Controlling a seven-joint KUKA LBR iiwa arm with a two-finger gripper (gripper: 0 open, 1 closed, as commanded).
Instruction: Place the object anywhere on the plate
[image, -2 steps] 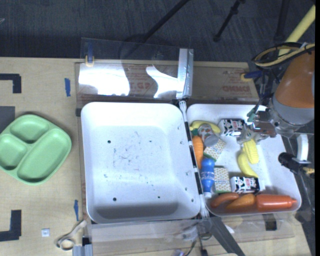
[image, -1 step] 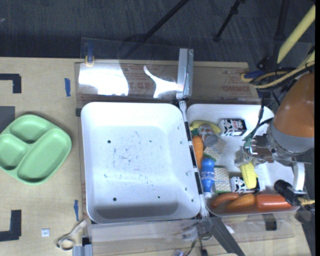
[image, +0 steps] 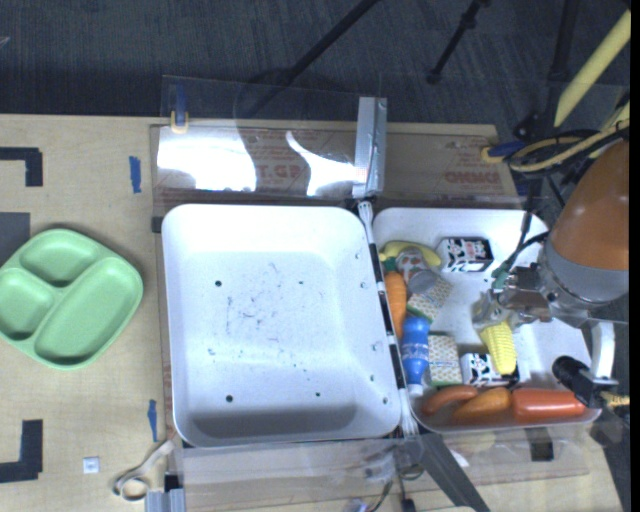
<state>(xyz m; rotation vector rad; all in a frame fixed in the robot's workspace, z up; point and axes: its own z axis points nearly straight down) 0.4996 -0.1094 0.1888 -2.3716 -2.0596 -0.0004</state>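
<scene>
The gripper (image: 503, 303) hangs low over the right bin (image: 470, 222), its metal fingers pointing down toward the yellow corn cob (image: 500, 346), which lies just at its 6 o'clock. Whether the fingers are spread or closed I cannot tell (the wrist hardware blurs into the clutter below), and nothing shows clearly between them. The corn cob looks the likeliest object for the task; its long axis runs roughly 12 to 6 o'clock, tilted slightly, among a carrot (image: 396, 298), a blue bottle (image: 415, 350) and a red sausage (image: 546, 404) along the bin's near wall. The green plate (image: 66, 297) sits on the bench well apart, far toward 9 o'clock, beyond the whole left bin (image: 270, 310). The coming move, as I judge it, turns on closing across the cob's short width, then carrying it over the left bin.
</scene>
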